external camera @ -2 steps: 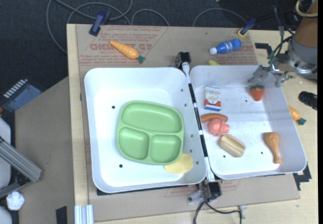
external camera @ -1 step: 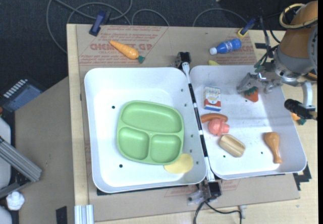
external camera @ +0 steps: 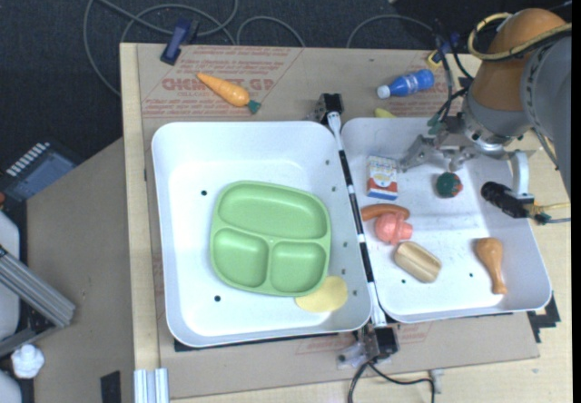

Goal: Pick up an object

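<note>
Gripper (external camera: pixel 442 149) of grey arm: fingers spread, above small dark green ball (external camera: pixel 448 183) in right white bin (external camera: pixel 526 283). Holds nothing.

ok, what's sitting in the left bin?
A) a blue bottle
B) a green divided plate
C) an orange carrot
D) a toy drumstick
B: the green divided plate lies in the left bin, while the blue bottle and carrot lie on the bench behind the bins and the drumstick is in the right bin.
</note>
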{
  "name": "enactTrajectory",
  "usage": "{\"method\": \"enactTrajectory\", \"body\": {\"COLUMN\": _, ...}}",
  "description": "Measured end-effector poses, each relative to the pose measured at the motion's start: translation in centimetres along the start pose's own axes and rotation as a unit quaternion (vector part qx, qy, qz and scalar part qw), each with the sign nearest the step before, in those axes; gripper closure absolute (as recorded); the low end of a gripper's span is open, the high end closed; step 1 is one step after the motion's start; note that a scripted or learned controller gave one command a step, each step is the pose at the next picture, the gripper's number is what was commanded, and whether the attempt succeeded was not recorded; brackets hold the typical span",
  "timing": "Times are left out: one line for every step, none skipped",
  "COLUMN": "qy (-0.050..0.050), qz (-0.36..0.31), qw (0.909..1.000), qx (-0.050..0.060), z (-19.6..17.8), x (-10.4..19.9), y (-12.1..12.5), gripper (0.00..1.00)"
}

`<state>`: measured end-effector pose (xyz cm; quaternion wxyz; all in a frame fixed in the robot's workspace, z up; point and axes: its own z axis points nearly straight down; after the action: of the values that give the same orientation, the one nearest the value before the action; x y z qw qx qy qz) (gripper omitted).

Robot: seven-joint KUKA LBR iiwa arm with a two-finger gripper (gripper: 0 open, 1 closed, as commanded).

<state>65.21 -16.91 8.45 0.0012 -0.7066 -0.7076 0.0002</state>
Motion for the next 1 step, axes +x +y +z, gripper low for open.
{"method": "enactTrajectory", "body": {"qy": 0.001, "qz": 0.0, "qw": 1.0, "qx": -0.001, "z": -2.63, "x": -5.25, "y": 1.52, "gripper": 0.0}}
